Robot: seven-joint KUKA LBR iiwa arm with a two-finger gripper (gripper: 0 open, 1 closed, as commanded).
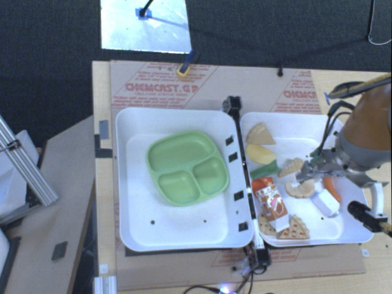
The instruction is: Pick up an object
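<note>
My gripper (308, 175) reaches in from the right and hangs low over the middle of the right bin (309, 122). Right beneath and beside it lie a round tan biscuit (299, 190) and a pale brown bread piece (290, 166). An orange and white piece (329, 196) sits just right of the biscuit, partly under the wrist. Further left in this bin are a cheese wedge (260, 133), a yellow piece (261, 155), a green strip (263, 171) and a red packet (270, 203). A pizza slice (296, 229) lies by the front wall.
The left bin (131, 219) holds a green divided plate (187, 167). A black divider (240, 164) with clips runs between the two bins. The grey and orange arm (367, 133) covers the right bin's right side.
</note>
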